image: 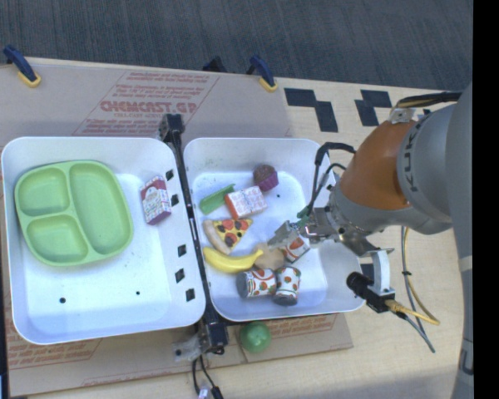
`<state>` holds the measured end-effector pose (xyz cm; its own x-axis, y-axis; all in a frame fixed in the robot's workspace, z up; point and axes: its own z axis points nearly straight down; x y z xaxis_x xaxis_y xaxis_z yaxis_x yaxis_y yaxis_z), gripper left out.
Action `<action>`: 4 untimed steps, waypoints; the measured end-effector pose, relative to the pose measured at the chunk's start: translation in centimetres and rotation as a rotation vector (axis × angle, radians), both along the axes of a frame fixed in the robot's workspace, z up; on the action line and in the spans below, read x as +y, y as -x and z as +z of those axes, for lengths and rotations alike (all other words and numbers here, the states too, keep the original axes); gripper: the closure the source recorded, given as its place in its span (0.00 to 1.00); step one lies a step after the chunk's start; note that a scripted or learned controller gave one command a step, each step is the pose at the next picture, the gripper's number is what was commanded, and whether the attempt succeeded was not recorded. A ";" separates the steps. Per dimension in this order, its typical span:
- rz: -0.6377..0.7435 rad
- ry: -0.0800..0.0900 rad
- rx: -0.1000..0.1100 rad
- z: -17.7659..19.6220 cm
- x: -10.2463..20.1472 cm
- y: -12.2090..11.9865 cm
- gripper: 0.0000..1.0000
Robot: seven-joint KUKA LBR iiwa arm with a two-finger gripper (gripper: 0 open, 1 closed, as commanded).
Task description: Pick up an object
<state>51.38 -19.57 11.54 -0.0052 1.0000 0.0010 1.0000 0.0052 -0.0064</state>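
Cardboard sheeting covered the bench under two shallow white plastic bins [233,312], the left one holding a green sectioned plate [71,213] and a small red carton [155,199]. From the fixed overhead camera, the gripper [289,241] hung low in the right bin among crowded toys, just beside a yellow plastic banana [230,260] and two printed cans [270,283]. Whether it was clenched or released could not be told. Likely risk: the clutter might jam the grasp, or it might nudge neighbours aside and come up with nothing.

Around the banana [231,261] the right bin [201,158] is crowded: pizza slice [230,233] just above it, two cans [271,283] just right of it, bin divider [190,238] to its left. The gripper [293,241] sits right of it, perhaps touching a small item. Farther above, bare floor lies open.
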 end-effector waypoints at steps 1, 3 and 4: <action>0.007 0.002 -0.002 1.1 0.0 -0.2 1.00; 0.005 0.002 -0.007 13.6 4.2 3.6 1.00; 0.010 0.003 -0.008 14.6 4.2 3.5 1.00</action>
